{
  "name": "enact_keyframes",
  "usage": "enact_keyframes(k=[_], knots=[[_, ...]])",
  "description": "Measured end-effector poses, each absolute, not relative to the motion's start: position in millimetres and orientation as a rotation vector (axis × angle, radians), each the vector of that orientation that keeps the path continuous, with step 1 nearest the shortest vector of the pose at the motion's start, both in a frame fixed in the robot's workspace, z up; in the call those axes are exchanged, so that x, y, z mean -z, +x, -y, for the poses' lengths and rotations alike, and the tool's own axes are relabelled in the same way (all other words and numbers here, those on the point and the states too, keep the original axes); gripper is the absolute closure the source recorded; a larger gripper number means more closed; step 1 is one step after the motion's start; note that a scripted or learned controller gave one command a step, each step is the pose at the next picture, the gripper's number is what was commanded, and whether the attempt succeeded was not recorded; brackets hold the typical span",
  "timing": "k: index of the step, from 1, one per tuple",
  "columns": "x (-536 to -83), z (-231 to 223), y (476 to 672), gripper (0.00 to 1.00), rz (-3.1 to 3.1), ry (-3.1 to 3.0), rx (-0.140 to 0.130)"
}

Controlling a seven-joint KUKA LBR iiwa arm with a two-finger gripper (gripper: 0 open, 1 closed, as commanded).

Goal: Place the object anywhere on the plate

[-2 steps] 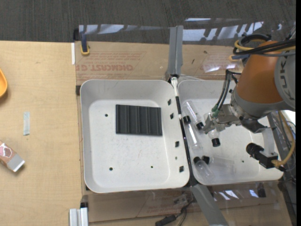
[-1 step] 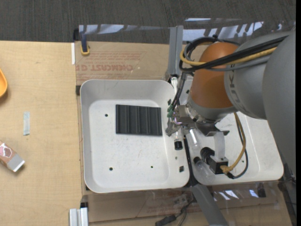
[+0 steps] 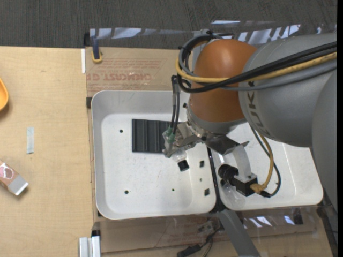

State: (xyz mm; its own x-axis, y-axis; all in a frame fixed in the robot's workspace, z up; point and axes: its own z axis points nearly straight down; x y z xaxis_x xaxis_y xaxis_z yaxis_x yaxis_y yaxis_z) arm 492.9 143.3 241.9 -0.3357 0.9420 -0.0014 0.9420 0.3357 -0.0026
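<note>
**Grey arm over left bin, dark slab lying beneath gripper**

Grey arm [image 3: 289,90], with its orange band [image 3: 222,79] bulging above the wrist, is reaching in from the right and hanging over the seam between the two white bins. The gripper [image 3: 172,146] is sitting over the left bin [image 3: 107,143], at the right-hand end of a dark ribbed rectangular object [image 3: 146,135] that is lying flat on the bin floor, in the upper middle of that bin. The gripper's tip is appearing at or just over the object's right edge; whether it is touching cannot be judged from this angle. Jaw state: cannot be told, since the wrist and cabling are masking the tips.

A small black square piece [image 3: 183,165] is lying on the bin floor just below the gripper, apart from the dark object. Yellow and black cables [image 3: 214,79] are looping over the orange band, and a black connector [image 3: 241,185] is hanging below the wrist over the right bin [image 3: 289,191].

Outside the bins, on the wooden bench [image 3: 43,90] at left, an orange item [image 3: 2,95] is showing at the frame's edge, a small grey strip [image 3: 30,141] is lying near the middle, and a reddish-and-white object [image 3: 12,179] is resting lower down. No plate can be identified with certainty.
</note>
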Motion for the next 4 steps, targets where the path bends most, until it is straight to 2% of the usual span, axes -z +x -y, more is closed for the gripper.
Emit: enact_keyframes(k=[1,2,3,4], knots=[[-308.8,-204.6,511.4,1.00,2.848,-1.325,-0.005],[-308.8,-204.6,511.5,0.00,2.849,-1.325,-0.004],[-259.8,-209.3,547.3,0.00,2.185,-2.258,-0.009],[-288.3,-224.9,591.2,0.00,2.650,-1.691,-0.003]])
